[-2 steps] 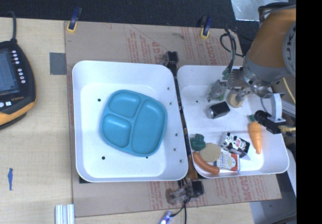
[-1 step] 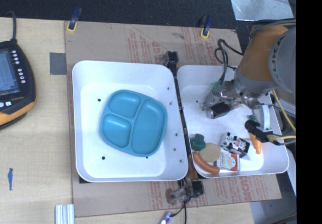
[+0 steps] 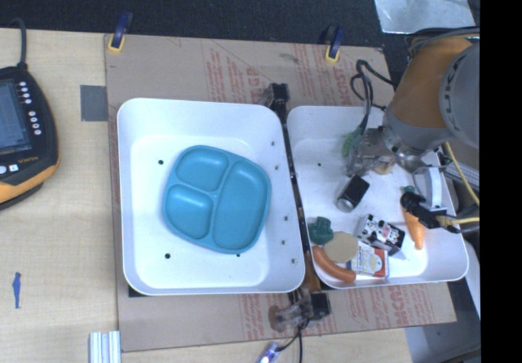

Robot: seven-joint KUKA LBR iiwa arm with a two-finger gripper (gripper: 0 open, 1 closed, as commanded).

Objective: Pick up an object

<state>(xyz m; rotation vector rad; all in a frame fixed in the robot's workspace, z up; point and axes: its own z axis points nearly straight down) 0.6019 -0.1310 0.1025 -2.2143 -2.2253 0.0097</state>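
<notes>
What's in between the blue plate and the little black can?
From above, the raised white rims of the two bins lie between the blue divided plate and the small black cylinder, then bare bin floor.

A small black cylinder (image 3: 353,192) with a silvery end lies tilted on its side in the middle of the right bin (image 3: 326,129). Near it, toward the bin's near edge, lie a dark green piece (image 3: 320,230), a tan disc (image 3: 342,247), a red-orange sausage shape (image 3: 330,267) and a black-and-white card (image 3: 382,234). An orange carrot-like piece (image 3: 416,227) lies at the right.
</notes>
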